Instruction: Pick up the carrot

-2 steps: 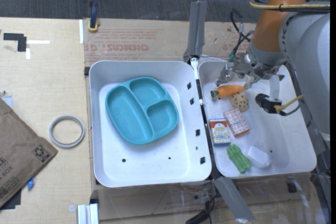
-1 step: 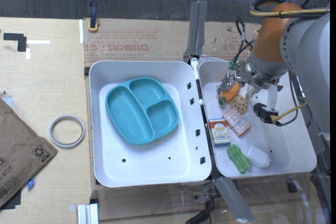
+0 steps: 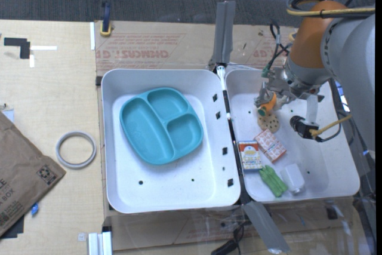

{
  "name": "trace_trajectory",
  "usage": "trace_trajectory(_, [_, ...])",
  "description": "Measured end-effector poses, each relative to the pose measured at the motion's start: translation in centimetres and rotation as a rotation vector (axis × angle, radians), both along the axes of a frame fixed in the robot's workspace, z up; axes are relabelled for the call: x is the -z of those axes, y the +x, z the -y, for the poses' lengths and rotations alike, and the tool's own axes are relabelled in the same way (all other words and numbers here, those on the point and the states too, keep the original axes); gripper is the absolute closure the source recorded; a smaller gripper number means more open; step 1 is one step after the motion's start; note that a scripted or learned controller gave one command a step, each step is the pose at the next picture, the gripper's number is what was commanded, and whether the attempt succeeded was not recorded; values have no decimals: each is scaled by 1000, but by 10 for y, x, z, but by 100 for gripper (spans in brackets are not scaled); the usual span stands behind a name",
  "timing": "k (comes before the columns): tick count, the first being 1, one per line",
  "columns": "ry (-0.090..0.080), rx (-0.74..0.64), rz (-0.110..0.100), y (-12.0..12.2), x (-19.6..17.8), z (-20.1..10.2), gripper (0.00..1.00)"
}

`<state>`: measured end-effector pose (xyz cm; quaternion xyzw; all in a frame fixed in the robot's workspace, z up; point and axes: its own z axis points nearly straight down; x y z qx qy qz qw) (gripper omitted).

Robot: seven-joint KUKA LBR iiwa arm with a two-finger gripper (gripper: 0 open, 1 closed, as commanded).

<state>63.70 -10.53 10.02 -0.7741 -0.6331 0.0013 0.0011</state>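
We see the hand (image 3: 267,94) low in the right bin (image 3: 334,179), near its upper left corner, with something small and orange at its tip that we take for the carrot (image 3: 268,104). Whether its two halves stand apart, together, or clamped on the carrot we cannot tell — the wrist and its cables cover too much. The carrot lies close to the bin's left wall, just above a round tan cookie (image 3: 270,123); further down are a red-patterned packet (image 3: 269,145), a small carton (image 3: 250,156), a green vegetable (image 3: 273,180) and a pale block (image 3: 293,177). We judge the carrot a toy — light, stiff, smooth enough to slip — so we would grip across its thicker middle, not the tapering end, and squeeze moderately. The cookie just beside it could be nudged or caught. In the left bin (image 3: 119,176) sits a blue divided plate (image 3: 161,125); a tape ring (image 3: 76,148) lies on the table (image 3: 42,104).
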Motion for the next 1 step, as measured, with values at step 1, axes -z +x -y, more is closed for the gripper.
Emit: trace_trajectory(1, [-1, -162, 3, 22, -92, -75, 100])
